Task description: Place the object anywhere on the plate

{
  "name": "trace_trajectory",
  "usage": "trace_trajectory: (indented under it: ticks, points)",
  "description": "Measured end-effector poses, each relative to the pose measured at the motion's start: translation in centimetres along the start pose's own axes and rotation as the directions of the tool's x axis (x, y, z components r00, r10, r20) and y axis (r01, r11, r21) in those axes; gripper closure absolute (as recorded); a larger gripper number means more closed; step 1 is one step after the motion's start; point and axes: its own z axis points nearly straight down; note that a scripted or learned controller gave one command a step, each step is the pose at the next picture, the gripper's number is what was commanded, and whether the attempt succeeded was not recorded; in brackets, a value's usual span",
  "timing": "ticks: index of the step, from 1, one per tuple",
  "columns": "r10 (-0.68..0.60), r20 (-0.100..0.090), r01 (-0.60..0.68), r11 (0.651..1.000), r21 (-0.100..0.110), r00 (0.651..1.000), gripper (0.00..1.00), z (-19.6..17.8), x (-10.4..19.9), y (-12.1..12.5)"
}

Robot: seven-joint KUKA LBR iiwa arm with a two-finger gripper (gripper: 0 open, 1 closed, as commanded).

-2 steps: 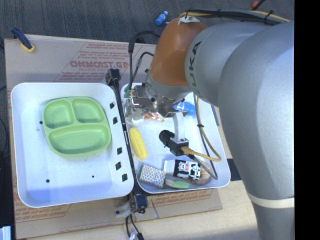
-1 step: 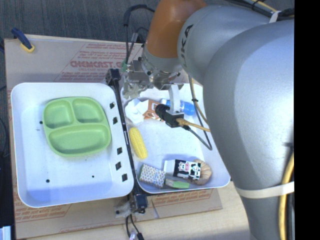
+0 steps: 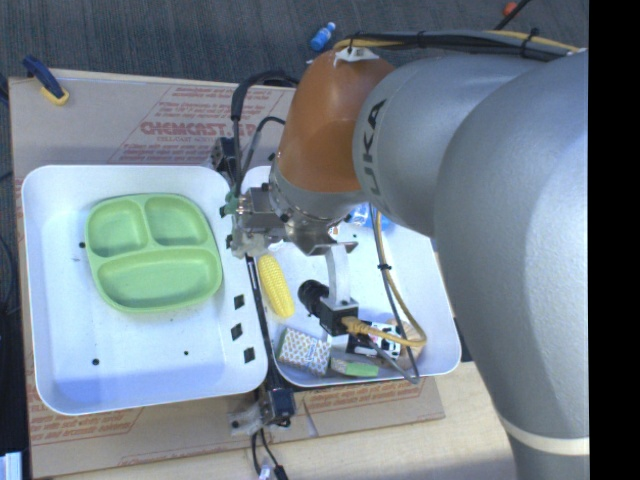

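The grey arm with the orange band reaches in from the right and covers a large part of the right shallow white bin (image 3: 441,340). Its end effector (image 3: 252,230) is low over the left side of this bin, close to the wall that it shares with the left shallow white bin (image 3: 60,353). I cannot tell if the end effector is apart or together, because the wrist hides it from above.

The yellow plastic corn cob (image 3: 275,286) is in the right bin, just under the end effector and beside the left wall. Its upper end goes under the metal parts, so I cannot tell if it is clamped.

The light green plastic plate with three compartments (image 3: 152,278) lies flat in the left bin, well apart from the corn cob, and nothing lies on it.

Near the front wall of the right bin lies a small white block with a blue-grey pattern (image 3: 302,350). Both bins rest on a brown cardboard sheet with red print (image 3: 150,128) on the bench.
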Motion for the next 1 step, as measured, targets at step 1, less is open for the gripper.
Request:
trace_trajectory:
  ticks: [1]
  points:
    - [0.001,0.0,-0.001,1.0,-0.003,1.0,1.0,1.87,0.26,8.83]
